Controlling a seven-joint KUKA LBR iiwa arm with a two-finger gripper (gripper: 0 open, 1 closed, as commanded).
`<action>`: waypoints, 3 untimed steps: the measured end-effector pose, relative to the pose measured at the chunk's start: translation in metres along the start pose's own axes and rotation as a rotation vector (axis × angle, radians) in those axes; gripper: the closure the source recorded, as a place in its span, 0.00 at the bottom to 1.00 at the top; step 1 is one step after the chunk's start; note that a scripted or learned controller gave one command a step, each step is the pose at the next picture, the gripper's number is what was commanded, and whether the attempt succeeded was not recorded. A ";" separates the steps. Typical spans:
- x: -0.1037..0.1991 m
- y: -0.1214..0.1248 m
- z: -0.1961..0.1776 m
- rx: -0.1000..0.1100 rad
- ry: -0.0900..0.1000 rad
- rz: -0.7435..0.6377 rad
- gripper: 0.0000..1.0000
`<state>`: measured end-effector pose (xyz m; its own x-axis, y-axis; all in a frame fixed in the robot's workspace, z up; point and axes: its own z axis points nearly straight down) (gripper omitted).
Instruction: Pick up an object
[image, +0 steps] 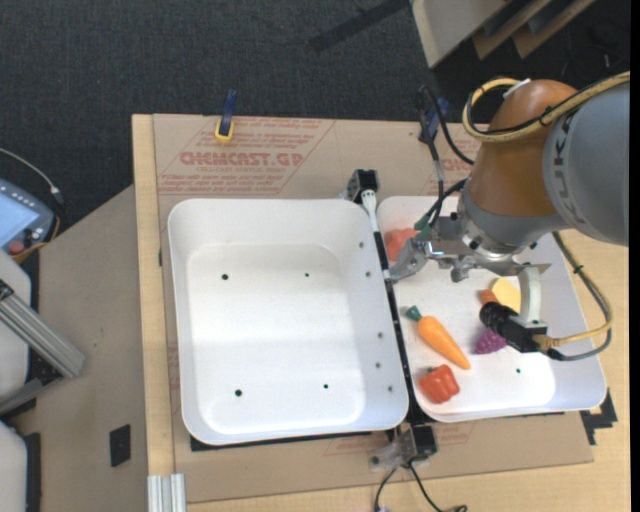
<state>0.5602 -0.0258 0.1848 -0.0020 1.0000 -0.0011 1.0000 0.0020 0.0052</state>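
Observation:
The right bin (560, 385) holds several toy foods. An orange carrot (441, 339) lies at its middle left, with a red pepper (438, 384) just in front of it. A purple grape bunch (490, 343) and a yellow piece (506, 294) lie further right, partly under the arm. A red-orange piece (399, 242) sits at the bin's back left corner. My gripper (413, 257) hangs low over the back left of this bin, right beside the red-orange piece and behind the carrot. Nothing shows in its grasp.
The left bin (200, 240) stands alongside, its shared wall (388, 300) close to the gripper's left. The grey and orange arm (515, 170) covers the right bin's back half. A black cable fitting (512, 329) hangs beside the grapes.

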 end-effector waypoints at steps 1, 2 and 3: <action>0.020 0.065 -0.104 -0.012 0.000 -0.003 0.00; 0.061 0.064 -0.334 -0.018 0.002 -0.003 0.00; 0.153 0.110 -0.294 0.000 0.003 -0.006 0.00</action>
<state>0.6681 0.1280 0.4792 -0.0081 1.0000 0.0017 1.0000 0.0081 0.0050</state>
